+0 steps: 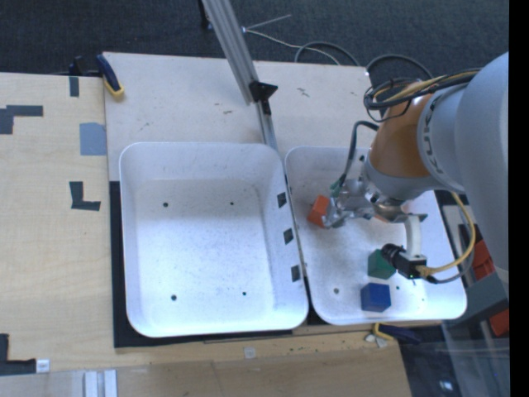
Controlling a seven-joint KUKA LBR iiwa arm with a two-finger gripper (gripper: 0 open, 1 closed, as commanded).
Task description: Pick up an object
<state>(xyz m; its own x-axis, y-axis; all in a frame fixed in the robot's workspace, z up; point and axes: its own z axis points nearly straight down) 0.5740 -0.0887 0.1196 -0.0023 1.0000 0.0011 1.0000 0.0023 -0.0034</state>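
Claw (334, 214) sits low in the right bin (430, 308), beside the orange block (318, 212); grip unclear. Best to centre on it squarely before closing.

A slanted metal rail (235, 44) crosses the far side of the white bench (182, 98), ending at a black clamp (262, 91). On the bench's far left corner lies a blue-and-yellow clamp (110, 75). To the left sits a light wooden table (50, 246) with grey tape patches (92, 138). Thin cables (326, 52) loop over the dark floor (372, 15) beyond.
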